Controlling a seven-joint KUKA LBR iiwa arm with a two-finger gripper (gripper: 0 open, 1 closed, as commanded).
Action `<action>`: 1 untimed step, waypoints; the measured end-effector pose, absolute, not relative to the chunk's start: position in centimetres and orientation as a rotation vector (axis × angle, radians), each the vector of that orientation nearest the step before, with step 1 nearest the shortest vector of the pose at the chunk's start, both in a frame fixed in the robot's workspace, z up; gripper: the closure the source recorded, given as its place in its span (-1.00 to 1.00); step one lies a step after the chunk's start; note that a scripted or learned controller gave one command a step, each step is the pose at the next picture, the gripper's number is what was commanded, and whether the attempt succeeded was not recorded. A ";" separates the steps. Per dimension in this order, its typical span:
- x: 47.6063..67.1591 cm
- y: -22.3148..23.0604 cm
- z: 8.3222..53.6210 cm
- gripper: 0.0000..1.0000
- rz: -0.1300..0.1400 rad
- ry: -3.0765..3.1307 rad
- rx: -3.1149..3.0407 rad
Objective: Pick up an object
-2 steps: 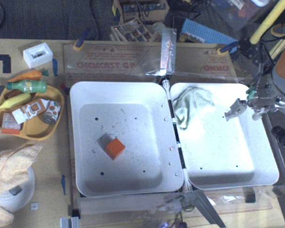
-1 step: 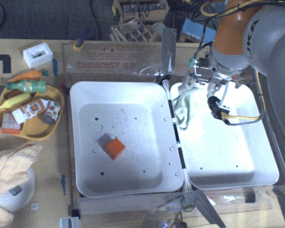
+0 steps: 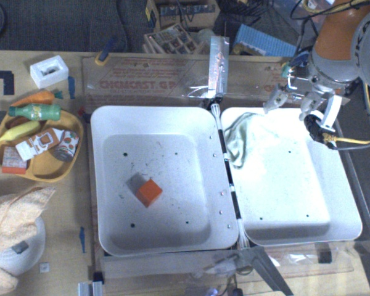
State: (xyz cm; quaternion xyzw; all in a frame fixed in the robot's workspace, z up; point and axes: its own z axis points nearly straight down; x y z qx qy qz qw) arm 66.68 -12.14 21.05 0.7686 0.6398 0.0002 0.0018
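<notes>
An orange block [image 3: 150, 192] with a grey face lies in the left bin [image 3: 111, 125], a little left of its middle. A pale green cloth [image 3: 237, 138] is crumpled against the left wall of the right bin [image 3: 342, 196], near its far corner. My gripper [image 3: 291, 105] hangs above the far edge of the right bin, to the right of the cloth and apart from it. Its fingers [image 3: 273, 102] are spread open with nothing between them.
A clear plastic panel [image 3: 219, 66] stands upright behind the seam between the bins. A yellow bowl [image 3: 46, 168] of toy food sits at the left, with a white box [image 3: 49, 71] behind it. A yellow cable [image 3: 348, 142] trails from the wrist.
</notes>
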 end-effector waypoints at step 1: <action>67.0 -9.5 9.3 -1.00 0.009 2.139 2.289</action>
